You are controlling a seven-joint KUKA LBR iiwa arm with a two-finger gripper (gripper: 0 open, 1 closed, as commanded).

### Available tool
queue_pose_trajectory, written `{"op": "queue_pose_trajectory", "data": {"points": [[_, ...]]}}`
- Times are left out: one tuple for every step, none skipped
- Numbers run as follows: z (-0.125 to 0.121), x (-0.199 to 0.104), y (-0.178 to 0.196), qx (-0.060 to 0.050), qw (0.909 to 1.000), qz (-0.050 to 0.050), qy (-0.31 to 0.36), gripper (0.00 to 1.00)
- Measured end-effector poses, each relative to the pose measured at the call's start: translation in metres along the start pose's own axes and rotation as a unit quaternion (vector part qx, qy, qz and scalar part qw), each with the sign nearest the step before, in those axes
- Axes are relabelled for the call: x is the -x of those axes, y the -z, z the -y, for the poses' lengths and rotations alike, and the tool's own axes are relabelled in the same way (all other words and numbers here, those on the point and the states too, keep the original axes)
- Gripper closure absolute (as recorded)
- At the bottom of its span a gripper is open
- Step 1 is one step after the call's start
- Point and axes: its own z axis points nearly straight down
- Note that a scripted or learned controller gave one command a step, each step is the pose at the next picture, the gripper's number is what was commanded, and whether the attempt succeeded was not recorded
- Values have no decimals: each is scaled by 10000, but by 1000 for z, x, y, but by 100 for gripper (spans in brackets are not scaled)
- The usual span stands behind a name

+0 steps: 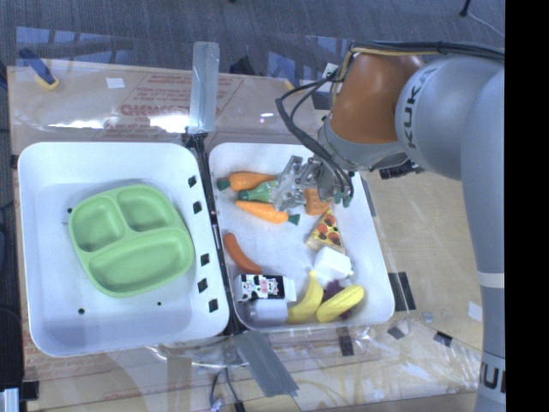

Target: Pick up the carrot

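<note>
Claw [290, 187] sits low in the right bin [371, 230], near its far end, and from up here I read metal fingers hanging over the leafy green ends of the carrots, but whether they are spread or pressed together I cannot tell, so I claim no grip. Two carrots lie right at it: the upper carrot [249, 180] stretches toward the divider between the bins, its long axis nearly level across the view, green top tucked under the claw; the lower carrot [262, 212] lies just nearer me, slanting down to the right with its green tip [294, 219] below the claw. Both bodies run leftward from the claw, so in my judgement the coming move turns on sliding a little left to straddle one orange shaft across its narrow width. Farther out are a pizza slice [327, 230], a white block [333, 264], two bananas [328, 300], a red sausage [238, 254] and a cow-patterned carton [261, 287]. The left bin [51, 316] holds a green divided plate [131, 239]. The arm [446, 101] reaches in from the right, orange band [369, 93] bent over the bin, wrist pitched steeply down, cables [300, 118] looping beside it above the counter [129, 101].
</note>
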Motion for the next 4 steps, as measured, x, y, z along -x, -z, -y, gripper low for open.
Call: {"op": "queue_pose_trajectory", "data": {"points": [[-65,4,39,-4,9911,-1,-1328,100],[-64,4,38,-10,9910,-9,-1339,0],[-37,-41,-64,-14,9984,-29,-558,0],[-39,-39,-51,-9,9986,1,-520,100]]}}
